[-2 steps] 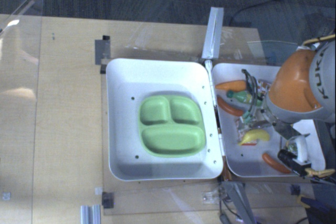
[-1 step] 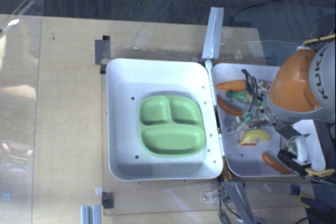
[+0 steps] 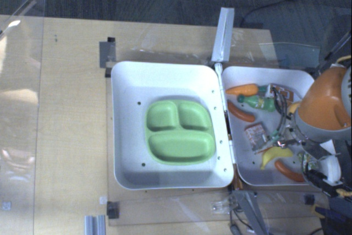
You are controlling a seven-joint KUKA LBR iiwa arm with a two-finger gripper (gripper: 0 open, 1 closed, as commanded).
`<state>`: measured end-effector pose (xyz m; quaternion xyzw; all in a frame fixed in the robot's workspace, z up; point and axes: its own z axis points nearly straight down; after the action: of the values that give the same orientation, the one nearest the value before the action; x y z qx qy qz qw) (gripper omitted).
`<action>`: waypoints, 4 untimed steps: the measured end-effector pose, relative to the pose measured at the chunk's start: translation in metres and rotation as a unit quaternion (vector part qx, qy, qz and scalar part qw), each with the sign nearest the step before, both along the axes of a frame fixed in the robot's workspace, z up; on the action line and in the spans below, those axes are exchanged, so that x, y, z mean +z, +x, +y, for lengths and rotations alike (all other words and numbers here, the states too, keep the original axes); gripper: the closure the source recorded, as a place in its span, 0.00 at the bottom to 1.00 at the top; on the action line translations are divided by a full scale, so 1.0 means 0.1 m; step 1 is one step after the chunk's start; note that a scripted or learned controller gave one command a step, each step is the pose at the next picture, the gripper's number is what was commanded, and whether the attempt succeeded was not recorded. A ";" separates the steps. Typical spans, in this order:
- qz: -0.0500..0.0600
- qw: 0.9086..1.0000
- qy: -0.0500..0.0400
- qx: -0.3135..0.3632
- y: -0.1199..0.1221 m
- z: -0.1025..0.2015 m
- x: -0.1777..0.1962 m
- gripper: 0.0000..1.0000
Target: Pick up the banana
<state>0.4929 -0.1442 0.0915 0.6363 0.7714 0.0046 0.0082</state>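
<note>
The yellow banana lies near the front of the right bin, curved, with one end toward the bin's front wall. My gripper hangs low over the bin just behind and to the right of the banana, close to its upper end. The grey arm with its orange band covers the bin's right side. Whether the gripper touches the banana is unclear.
The right bin also holds a carrot, a green bottle, a red sausage, a small brown packet and another red sausage in front of the banana. A green divided plate sits in the left bin.
</note>
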 end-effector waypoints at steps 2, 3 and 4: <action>-0.006 1.000 -0.002 0.001 0.04 0.00 0.13 0.00; 0.000 0.995 -0.002 0.098 0.00 0.08 0.00 0.00; -0.006 0.995 -0.004 0.098 0.04 0.08 0.13 1.00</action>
<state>0.4971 -0.1362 0.1048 0.5571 0.8303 0.0061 0.0151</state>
